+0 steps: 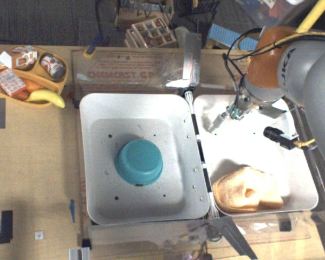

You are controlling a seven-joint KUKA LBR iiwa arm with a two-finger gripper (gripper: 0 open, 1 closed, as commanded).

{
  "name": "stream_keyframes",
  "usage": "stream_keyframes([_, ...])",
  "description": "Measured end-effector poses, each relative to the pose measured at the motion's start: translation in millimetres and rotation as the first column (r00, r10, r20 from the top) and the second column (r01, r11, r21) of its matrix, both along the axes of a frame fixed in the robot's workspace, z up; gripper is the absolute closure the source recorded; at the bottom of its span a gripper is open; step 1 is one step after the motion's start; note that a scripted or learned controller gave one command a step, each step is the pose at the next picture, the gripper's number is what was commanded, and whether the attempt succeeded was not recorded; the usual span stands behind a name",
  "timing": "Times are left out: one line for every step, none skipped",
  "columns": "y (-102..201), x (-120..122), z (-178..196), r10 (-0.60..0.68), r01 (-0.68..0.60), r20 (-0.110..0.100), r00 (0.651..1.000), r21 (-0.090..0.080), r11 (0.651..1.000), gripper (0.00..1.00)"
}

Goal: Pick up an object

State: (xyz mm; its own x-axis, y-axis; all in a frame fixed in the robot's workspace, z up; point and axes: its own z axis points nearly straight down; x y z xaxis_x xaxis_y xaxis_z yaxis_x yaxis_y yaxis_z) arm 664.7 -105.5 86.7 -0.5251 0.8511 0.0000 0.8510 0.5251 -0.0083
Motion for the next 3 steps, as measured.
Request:
stream_keyframes([45.7,3.1,99.7,-0.129,0.129,0.012,0.992,0.003,0.992,0.00])
stream_keyframes([40.0,-59.1,99.0,-0.086,0.086,0.010,0.996,0.004,0.996,0.00])
stream_keyframes([12.0,-185.2,101.3,0.013,-0.013,0.008,1.000,0.005,1.000,0.00])
